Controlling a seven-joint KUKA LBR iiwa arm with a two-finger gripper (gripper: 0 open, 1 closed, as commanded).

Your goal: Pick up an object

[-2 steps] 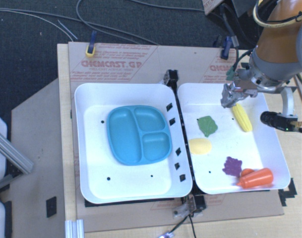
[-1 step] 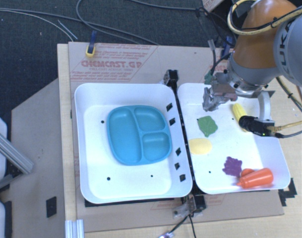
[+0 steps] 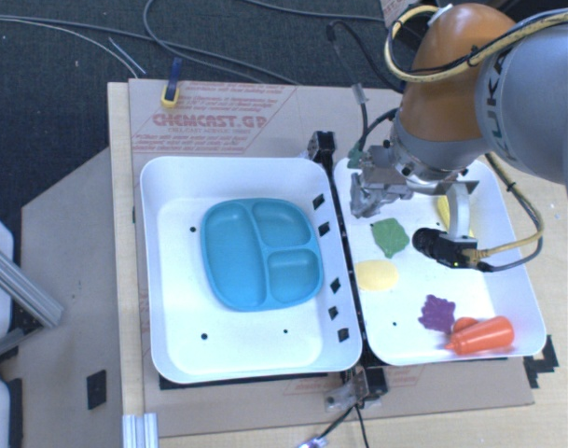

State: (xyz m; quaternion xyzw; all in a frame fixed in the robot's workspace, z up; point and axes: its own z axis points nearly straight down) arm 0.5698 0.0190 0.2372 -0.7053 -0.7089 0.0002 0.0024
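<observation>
Over the back left part of the right bin (image 3: 400, 336) hangs my gripper (image 3: 375, 197), under the orange wrist band. Just in front of it lies a green leafy piece (image 3: 391, 237), close to the gripper's tip; contact is unclear. A yellow lemon-like piece (image 3: 377, 274) rests further forward. A purple piece (image 3: 437, 313) and an orange carrot (image 3: 480, 334) lie at the bin's front right. A yellow item (image 3: 443, 213) is partly hidden behind the gripper body.
The left bin (image 3: 172, 250) holds a blue divided plate (image 3: 261, 253). A black divider with clips (image 3: 332, 250) runs between the bins. A black fitting with a cable (image 3: 444, 248) sits beside the green piece. Cardboard (image 3: 218, 110) lies behind the bins.
</observation>
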